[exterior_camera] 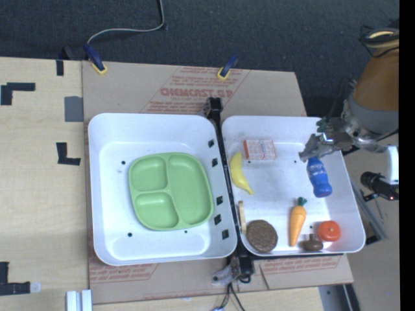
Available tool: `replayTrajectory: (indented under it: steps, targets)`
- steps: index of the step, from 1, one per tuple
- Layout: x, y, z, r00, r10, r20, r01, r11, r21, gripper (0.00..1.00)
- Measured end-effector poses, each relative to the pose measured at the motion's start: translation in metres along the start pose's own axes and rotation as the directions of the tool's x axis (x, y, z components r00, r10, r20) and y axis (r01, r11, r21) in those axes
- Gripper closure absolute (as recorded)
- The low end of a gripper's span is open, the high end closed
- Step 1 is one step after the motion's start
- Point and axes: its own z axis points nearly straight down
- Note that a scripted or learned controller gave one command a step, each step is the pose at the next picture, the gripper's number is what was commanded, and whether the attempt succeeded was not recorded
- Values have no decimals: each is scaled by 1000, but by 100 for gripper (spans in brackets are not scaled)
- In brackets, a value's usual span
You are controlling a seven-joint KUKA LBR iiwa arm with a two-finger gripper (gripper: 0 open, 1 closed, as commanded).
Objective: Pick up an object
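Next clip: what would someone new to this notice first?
The green divided plate lying alone in the left bin stands out most. The right bin holds small items: a banana, a carrot and a blue bottle, with the end effector just above the bottle at the bin's right side.

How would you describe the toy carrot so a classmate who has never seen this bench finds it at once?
Start at the right-hand white bin, then look along its near edge. The toy carrot stands lengthwise between the round brown disc and the red tomato. It alone is a tapered orange shape with a green top.
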Motion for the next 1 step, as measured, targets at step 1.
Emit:
replayTrajectory:
  steps: [1]
  targets:
    - [-31, -24, 133, 1000, 1, 4, -1, 1000, -9, 0]
